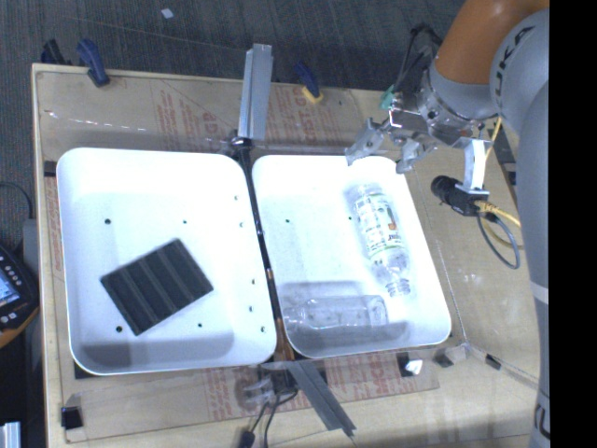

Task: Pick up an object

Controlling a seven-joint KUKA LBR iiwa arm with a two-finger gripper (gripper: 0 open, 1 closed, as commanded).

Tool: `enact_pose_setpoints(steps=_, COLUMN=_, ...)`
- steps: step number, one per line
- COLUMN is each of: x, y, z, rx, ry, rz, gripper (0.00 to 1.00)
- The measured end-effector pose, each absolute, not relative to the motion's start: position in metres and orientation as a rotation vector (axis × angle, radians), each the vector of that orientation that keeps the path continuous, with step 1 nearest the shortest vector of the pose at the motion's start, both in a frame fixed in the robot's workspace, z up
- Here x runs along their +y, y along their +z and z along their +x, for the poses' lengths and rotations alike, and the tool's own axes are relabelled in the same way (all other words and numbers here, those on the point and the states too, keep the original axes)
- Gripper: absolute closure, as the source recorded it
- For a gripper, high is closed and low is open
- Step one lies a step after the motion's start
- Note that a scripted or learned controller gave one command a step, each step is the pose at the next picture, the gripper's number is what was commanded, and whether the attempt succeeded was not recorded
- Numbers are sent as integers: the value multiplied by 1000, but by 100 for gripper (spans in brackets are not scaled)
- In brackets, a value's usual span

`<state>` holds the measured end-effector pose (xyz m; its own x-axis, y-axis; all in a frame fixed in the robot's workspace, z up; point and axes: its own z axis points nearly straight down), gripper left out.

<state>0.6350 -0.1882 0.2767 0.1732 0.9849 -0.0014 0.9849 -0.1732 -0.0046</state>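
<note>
Gripper [384, 152] hovers with fingers spread wide over the right bin's [424, 278] far edge; we see a bottle [379, 227] lying beyond it.

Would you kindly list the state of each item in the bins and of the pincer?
Pincer: fingers spread open, holding nothing, above the right bin's far rim.
Labelled bottle: lying on its side in the right bin.
Clear bottle: lying flat near that bin's front wall.
Dark ribbed pad: lying flat in the left bin.
</note>
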Motion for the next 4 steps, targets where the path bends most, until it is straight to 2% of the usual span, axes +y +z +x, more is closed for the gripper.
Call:
enact_pose_setpoints(steps=1, x=-191, y=144, z=617, rx=-2247, ry=4, rz=-2190, gripper=0)
enact_pose_setpoints(steps=2, x=-210, y=202, z=586, rx=-2344, ry=0, rz=-2094, gripper=0)
enact_pose_setpoints(steps=3, x=-210, y=153, z=606, rx=-2331, ry=4, rz=-2100, gripper=0)
enact_pose_setpoints(steps=4, x=-211, y=164, z=607, rx=-2335, ry=5, rz=-2097, gripper=100)
